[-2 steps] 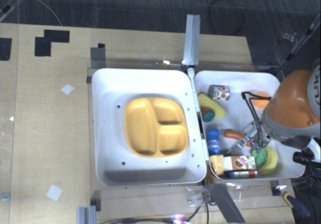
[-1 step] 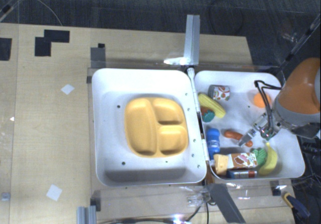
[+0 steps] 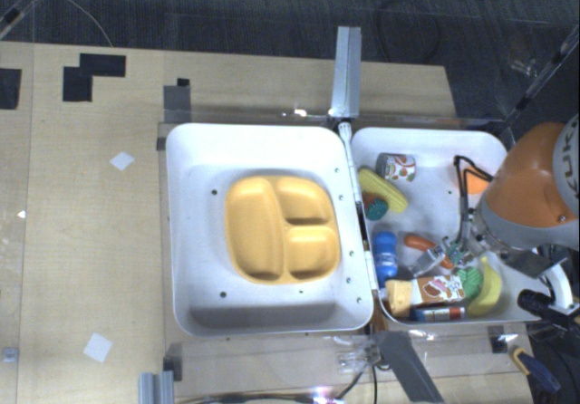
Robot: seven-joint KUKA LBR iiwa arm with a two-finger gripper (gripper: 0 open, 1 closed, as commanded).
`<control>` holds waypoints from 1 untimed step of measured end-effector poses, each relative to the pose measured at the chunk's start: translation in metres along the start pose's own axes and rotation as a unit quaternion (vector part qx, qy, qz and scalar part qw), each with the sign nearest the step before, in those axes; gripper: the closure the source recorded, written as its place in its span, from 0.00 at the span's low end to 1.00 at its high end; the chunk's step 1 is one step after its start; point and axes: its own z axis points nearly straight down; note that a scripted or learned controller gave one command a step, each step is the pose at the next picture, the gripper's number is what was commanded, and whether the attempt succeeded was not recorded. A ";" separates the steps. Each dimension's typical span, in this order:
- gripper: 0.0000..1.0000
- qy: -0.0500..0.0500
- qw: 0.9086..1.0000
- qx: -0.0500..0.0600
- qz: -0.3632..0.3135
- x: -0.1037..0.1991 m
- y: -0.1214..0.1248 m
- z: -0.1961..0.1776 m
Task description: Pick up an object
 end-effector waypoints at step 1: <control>0.00 -0.003 0.999 -0.003 -0.033 -0.043 0.015 0.012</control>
